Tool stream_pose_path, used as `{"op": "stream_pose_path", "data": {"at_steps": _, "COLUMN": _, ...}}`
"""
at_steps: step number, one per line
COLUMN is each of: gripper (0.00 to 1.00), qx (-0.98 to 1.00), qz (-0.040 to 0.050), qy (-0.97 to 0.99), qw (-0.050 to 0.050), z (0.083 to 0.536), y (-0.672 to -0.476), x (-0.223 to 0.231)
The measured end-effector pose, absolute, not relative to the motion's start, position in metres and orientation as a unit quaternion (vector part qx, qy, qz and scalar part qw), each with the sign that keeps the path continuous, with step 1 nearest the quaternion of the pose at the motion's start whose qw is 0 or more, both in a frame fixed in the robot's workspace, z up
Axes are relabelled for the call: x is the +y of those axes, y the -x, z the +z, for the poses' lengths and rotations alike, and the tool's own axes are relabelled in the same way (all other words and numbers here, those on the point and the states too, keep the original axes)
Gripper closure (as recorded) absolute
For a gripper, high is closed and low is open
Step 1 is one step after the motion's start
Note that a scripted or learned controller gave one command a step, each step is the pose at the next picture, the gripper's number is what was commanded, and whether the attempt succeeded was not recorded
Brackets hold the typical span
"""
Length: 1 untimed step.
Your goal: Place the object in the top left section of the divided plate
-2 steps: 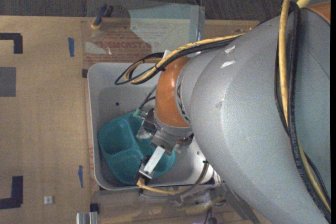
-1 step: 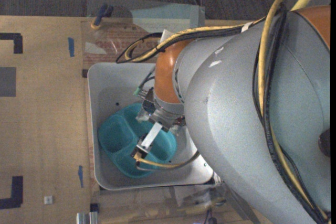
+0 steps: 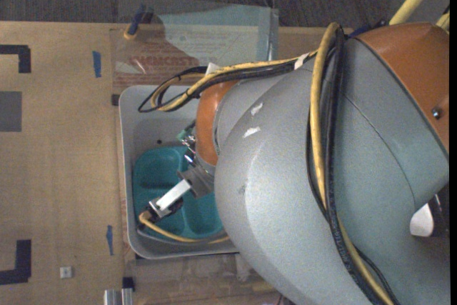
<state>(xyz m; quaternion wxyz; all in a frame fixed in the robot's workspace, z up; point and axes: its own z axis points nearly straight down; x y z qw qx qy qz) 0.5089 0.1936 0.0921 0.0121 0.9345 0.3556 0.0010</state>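
Observation:
A teal divided plate (image 3: 161, 178) lies in the white bin (image 3: 132, 153), against the bin's left and front walls. My gripper (image 3: 191, 157) hangs over the plate's right part, just below the orange wrist band (image 3: 206, 118). The arm's big grey body (image 3: 300, 182) hides most of the gripper and the right side of the plate. A small green thing (image 3: 187, 133) shows at the gripper's upper edge, above the plate's far rim. I cannot tell whether it is held or lying in the bin. The plate's visible left sections hold nothing.
Left of the bin lies a flat brown board (image 3: 57, 153) with black corner marks and bits of blue tape (image 3: 96, 64). A clear plastic sheet (image 3: 207, 36) lies behind the bin. Yellow and black cables (image 3: 171, 93) loop over the bin's far left corner.

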Motion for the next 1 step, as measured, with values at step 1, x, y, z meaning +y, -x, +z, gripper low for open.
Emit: {"op": "stream_pose_path", "data": {"at_steps": 1, "gripper": 1.0, "qx": 0.352, "qz": -0.0129, "qy": -0.936, "qw": 0.022, "z": 0.0966, "y": -0.5045, "x": 0.1798}}
